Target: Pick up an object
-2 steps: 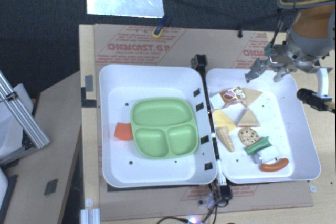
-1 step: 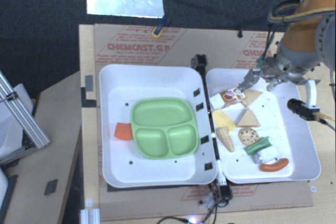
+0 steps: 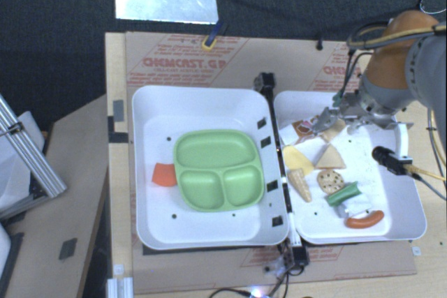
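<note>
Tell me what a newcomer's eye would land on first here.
First, the big green divided tray in the middle of the left bin, with a small orange piece beside it on its left. Next, the clutter of toy food in the right bin: a red sausage, a cookie, a yellow wedge. The gripper hovers at that bin's far side.
</note>
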`<action>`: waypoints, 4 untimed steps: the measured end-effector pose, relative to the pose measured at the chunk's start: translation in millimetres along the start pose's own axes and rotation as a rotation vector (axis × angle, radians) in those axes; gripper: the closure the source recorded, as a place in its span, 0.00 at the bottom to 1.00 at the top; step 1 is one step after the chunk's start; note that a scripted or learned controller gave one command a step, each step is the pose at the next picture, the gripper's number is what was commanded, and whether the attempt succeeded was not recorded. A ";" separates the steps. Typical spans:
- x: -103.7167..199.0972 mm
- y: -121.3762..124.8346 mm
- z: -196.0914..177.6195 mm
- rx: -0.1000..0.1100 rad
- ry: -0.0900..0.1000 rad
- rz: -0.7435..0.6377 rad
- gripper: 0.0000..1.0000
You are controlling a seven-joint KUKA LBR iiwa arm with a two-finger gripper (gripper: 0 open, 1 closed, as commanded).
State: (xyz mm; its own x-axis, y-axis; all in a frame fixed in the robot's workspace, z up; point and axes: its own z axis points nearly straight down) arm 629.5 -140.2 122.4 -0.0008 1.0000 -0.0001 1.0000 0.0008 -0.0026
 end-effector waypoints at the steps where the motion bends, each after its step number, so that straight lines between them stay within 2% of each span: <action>1: -0.2 6.2 14.0 -0.020 -0.003 -0.003 0.00; 2: 0.9 8.4 2.7 -0.027 0.000 -0.003 1.00; 3: 1.8 4.0 -43.7 -0.009 -0.001 -0.003 1.00; 4: 1.6 5.4 -97.9 -0.009 -0.001 -0.004 1.00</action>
State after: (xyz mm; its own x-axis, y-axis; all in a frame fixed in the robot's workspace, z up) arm 635.1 -138.6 220.3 -0.0046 1.0000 -0.0014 1.0000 0.0046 0.0065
